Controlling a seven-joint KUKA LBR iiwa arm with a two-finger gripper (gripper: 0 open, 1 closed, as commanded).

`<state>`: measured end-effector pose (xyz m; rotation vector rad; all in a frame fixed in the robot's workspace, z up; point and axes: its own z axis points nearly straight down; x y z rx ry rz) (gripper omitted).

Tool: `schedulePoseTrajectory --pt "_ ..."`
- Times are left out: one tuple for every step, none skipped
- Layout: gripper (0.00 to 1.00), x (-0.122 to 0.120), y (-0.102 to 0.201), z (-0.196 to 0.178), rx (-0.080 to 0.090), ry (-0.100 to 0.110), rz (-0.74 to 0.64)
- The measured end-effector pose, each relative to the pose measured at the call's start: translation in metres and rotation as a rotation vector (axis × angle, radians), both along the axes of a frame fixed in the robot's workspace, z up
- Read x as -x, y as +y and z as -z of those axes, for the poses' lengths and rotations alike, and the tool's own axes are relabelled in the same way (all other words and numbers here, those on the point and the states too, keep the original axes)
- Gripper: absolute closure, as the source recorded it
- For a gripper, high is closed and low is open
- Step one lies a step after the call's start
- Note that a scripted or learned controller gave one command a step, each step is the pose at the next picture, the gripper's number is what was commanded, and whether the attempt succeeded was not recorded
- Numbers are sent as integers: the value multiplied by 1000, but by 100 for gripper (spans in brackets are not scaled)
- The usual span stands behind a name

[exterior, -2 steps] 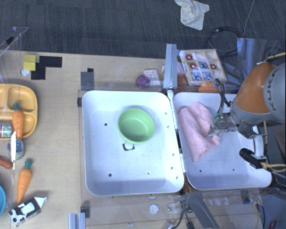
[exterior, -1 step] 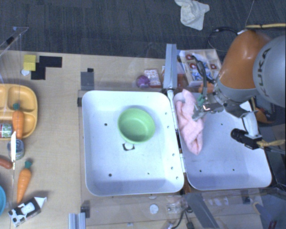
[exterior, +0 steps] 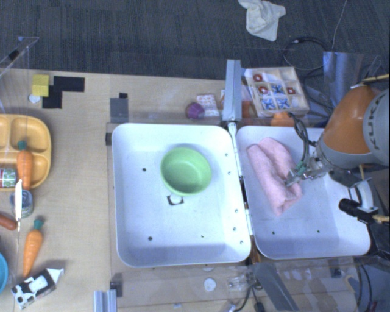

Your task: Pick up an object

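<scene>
A pink folded cloth lies in the right bin, along its left half. My gripper is down at the cloth's right edge, touching or nearly touching it, with the grey arm and its orange band coming in from the right. A green bowl stands upright in the left bin, near the back middle. Just in front of the bowl lies a small dark clip-like piece.
Left of the bins a yellow tray holds a toy carrot; another carrot and a cow-print carton lie nearer. Behind the bins sit a purple object and a patterned board. A white rag lies on the floor.
</scene>
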<state>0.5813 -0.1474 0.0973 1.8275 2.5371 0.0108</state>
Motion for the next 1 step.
schedulePoseTrajectory --pt "100 -83 53 -188 -1 4 -55"
